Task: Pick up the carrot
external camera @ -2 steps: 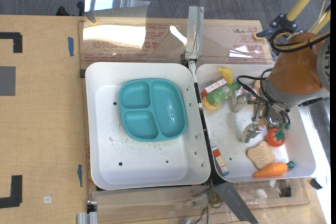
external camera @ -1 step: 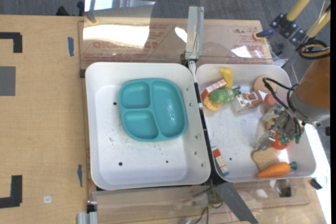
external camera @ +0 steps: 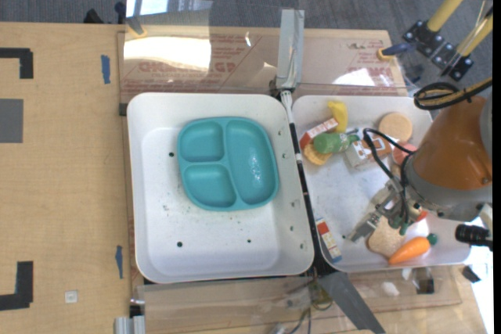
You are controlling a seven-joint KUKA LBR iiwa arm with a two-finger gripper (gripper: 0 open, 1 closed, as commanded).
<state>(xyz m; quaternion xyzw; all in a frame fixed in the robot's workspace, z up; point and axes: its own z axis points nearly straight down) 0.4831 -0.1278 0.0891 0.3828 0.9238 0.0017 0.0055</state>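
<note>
The carrot (external camera: pixel 410 249) lay near the front right corner of the right bin (external camera: pixel 344 199), touching a tan bread-like piece (external camera: pixel 382 240). The tool (external camera: pixel 381 215) hung just up-left of it; whether it was clenched or released, I could not tell. A descent from there risked catching the bread piece or nudging the carrot against the bin wall.

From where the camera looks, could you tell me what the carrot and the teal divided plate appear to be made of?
Carrot: probably moulded toy plastic, with a smooth uniform orange body and a green tip. Teal divided plate: likely hard plastic, glossy, since light glints off its compartment. Neither can be confirmed by look alone.
</note>
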